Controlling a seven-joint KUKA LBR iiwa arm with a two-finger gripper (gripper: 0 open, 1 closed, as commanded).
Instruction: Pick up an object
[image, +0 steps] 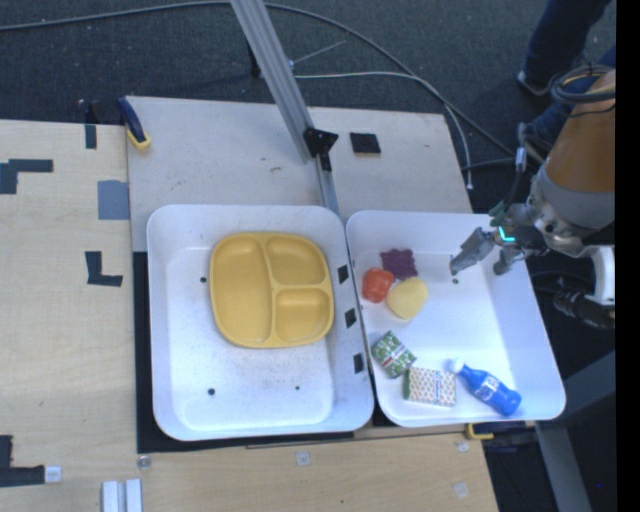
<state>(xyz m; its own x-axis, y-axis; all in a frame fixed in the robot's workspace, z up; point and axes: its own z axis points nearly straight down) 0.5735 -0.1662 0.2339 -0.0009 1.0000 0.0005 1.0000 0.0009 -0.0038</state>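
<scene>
From the camera above the counter (60, 300), the end effector (483, 255) hangs over the upper right part of the right-hand shallow white plastic bin (520, 310), its two grey fingers spread apart with nothing between them. Taking the round pale-yellow lemon-like fruit (407, 298) in that bin as landmark: a small orange-red round fruit (376, 285) sits touching its left side, a dark purple bunch of grapes (398, 262) lies just above it, a green-and-white crumpled packet (392, 353) lies below it, a white packet with red dots (430, 386) lies further below, and a blue plastic bottle with a white cap (487, 388) lies below and to the right. The end effector is up and to the right of the fruit, apart from it. Well left of the fruit, the left-hand shallow white bin (180, 380) holds a yellow three-compartment plastic tray (271, 288).
</scene>
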